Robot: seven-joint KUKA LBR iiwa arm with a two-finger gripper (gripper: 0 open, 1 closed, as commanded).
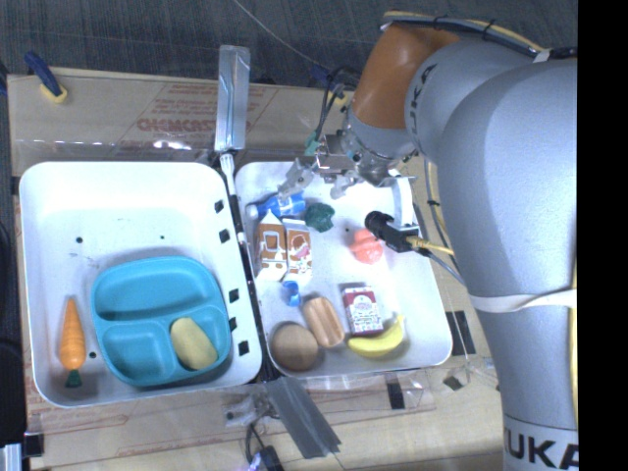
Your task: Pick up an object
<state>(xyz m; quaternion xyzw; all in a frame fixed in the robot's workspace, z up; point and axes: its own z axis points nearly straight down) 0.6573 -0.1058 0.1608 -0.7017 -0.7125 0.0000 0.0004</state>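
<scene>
Over the right bin's (432,307) far end, the gripper (316,173) hovers with fingers spread above a blue item (286,205) lying just beside a green one (320,215), so closing may pinch both or neither.

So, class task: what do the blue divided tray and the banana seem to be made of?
Blue divided tray: probably moulded plastic, judging by its uniform colour, rounded compartments and soft sheen. Banana: likely a plastic toy, smooth and evenly yellow, though a real one can't be ruled out.
</scene>
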